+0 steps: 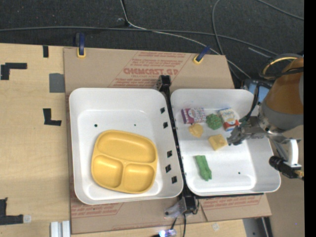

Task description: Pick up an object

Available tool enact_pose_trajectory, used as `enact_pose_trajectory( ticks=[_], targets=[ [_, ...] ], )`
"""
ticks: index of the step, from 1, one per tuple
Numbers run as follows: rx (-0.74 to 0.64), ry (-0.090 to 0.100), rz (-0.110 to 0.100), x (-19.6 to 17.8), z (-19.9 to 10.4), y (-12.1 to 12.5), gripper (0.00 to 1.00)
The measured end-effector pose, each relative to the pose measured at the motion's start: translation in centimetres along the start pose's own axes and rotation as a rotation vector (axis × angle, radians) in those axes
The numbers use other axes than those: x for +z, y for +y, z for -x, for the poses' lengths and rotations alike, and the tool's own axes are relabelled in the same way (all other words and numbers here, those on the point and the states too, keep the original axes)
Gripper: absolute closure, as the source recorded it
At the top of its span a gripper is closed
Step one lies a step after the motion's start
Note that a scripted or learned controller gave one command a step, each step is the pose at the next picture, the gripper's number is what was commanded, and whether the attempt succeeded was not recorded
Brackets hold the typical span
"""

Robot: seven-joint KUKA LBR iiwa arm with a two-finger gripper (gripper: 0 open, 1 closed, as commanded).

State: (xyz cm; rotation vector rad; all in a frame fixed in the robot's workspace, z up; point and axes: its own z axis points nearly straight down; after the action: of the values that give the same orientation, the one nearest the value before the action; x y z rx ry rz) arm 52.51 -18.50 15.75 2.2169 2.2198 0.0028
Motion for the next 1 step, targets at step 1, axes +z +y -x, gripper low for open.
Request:
enact_pose_trajectory(
  ticks=[1],
  targets=[
    [0.000,0.000,0.001,-5.31,0.03,0.17,1.00]
  ],
)
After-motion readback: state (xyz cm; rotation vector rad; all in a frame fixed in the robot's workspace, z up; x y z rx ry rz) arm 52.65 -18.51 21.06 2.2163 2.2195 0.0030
